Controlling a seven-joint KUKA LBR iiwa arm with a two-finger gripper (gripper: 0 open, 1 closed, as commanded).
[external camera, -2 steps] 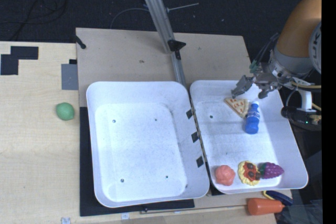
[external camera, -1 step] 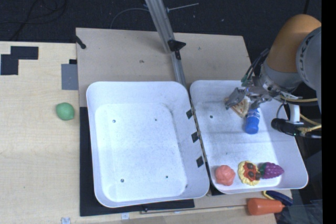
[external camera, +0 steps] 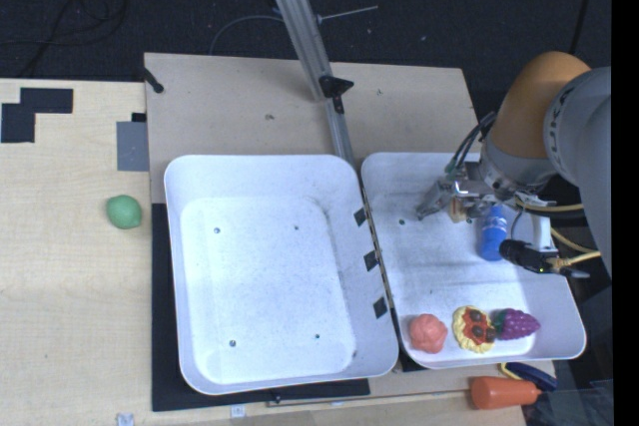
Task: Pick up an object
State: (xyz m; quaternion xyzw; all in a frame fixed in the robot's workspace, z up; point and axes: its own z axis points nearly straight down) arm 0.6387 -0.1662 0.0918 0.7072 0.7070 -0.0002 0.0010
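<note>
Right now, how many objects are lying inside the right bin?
4: blue object by the arm, then pink lump, yellow toy and purple grapes along the near edge. The arm may hide others.

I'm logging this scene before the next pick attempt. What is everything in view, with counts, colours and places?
bins: 2, white, side by side on the bench
ball: 1, green, on the bench left of the bins
blue object: 1, blue, right bin, upper right, beside the gripper
pink lump: 1, pink-red, right bin, near edge
yellow toy: 1, yellow with red, right bin, next to the pink lump
grapes: 1, purple, right bin, beside the yellow toy
orange object: 1, orange, on the bench below the right bin
metal rail: 1, grey, behind the bins
arm: 1, grey with an orange band, from the right
gripper: 1, over the right bin
</note>
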